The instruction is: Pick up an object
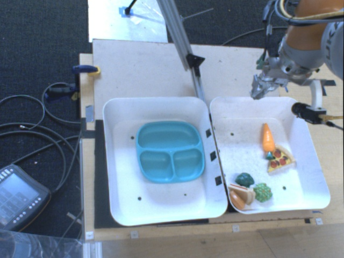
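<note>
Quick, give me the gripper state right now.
Gripper: above the far edge of the right bin, nothing seen between its tips; open or shut cannot be told.

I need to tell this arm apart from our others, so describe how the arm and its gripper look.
The arm has a rounded grey body with a glossy orange band above the wrist. Black and yellowish cables loop beside the orange section. The gripper at its end is a compact assembly of dull grey metal, too small and blurred to make out further detail.
</note>
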`<state>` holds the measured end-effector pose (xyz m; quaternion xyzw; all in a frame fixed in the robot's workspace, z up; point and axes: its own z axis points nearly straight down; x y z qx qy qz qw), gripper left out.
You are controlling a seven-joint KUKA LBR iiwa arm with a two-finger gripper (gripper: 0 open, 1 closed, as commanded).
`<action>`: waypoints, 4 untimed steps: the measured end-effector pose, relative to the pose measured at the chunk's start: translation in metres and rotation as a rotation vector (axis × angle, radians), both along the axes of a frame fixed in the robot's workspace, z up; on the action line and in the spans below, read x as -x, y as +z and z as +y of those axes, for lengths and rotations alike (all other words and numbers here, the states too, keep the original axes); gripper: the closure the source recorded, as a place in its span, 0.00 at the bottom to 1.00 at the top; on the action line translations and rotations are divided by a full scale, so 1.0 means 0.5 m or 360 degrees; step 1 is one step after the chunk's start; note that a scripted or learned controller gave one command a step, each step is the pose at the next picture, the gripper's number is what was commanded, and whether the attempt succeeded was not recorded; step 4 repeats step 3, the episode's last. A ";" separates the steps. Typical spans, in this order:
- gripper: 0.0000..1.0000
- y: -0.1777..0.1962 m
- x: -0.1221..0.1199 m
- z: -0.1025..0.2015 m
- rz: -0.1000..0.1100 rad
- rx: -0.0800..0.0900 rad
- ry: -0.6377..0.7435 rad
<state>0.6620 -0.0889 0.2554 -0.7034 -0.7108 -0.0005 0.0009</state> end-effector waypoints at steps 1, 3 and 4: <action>1.00 -0.020 0.003 0.117 -0.0002 -0.0001 0.0001; 1.00 0.000 0.047 0.327 -0.0001 -0.0002 0.0001; 1.00 0.000 0.047 0.327 -0.0001 -0.0002 0.0001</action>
